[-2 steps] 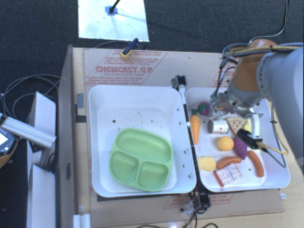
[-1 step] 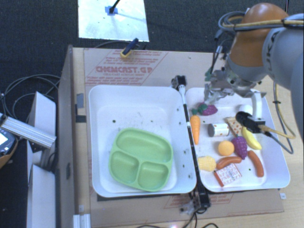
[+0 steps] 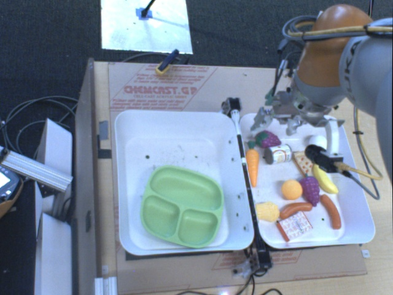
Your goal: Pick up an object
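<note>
I am hanging my tool [image 3: 277, 120] over crowded toys.
Fingers are looking open, holding nothing; I might bump the grapes [image 3: 268, 139] or can [image 3: 278, 154].

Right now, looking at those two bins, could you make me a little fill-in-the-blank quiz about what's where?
The green tray lies in the ____ bin.
The carrot lies against the right bin's ____ wall.
The tray has ____ compartments.
The gripper hovers over the ____ bin.
Missing words: left; left; three; right.
</note>
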Robot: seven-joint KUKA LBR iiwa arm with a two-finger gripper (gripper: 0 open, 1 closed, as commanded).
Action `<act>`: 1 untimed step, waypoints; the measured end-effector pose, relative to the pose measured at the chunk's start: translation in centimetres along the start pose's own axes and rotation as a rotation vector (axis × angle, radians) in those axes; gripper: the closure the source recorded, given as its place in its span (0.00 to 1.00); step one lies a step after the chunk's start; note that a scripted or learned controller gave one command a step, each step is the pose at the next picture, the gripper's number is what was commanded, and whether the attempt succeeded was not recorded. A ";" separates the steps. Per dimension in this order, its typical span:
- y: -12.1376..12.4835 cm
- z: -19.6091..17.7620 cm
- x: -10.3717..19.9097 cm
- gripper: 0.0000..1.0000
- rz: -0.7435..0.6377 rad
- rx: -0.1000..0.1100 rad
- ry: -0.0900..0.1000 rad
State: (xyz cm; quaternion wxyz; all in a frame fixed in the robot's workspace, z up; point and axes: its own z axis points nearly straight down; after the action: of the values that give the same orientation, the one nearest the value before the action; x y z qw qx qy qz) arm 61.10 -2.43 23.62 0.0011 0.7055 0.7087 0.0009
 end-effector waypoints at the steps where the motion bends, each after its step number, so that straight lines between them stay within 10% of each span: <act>1: -2.9 5.2 -3.5 0.00 0.003 0.003 0.000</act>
State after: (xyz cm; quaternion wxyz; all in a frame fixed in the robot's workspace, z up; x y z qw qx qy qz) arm 58.19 -5.93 18.39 0.0003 0.7067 0.7076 -0.0002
